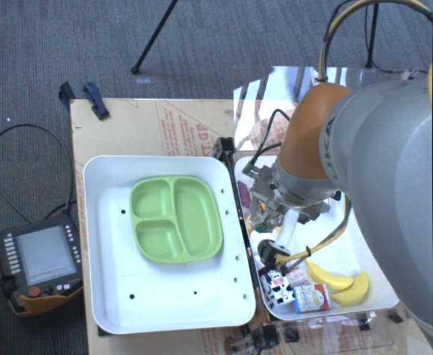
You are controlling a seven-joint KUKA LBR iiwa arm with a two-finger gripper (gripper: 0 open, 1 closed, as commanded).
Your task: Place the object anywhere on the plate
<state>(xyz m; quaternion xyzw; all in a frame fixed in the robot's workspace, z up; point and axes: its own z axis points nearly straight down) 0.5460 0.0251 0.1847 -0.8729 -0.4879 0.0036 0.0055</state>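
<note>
A light green plate [177, 217] with three compartments lies in the left white bin [112, 272], with nothing on it. My gripper [269, 214] reaches down into the right bin [364, 261] near its left wall, under the grey arm and its orange band. A yellow banana [340, 282] lies at the right bin's front. Beside the banana sit a small red and blue carton [310, 298] and a black and white patterned item [278, 288]. The arm hides much of the right bin.
A divider wall [240, 213] separates the two bins. A teach pendant [40, 261] lies on the floor to the left. Blue clamps [90, 98] sit at the bench's back left corner. A tripod leg [160, 28] stands behind the bench.
</note>
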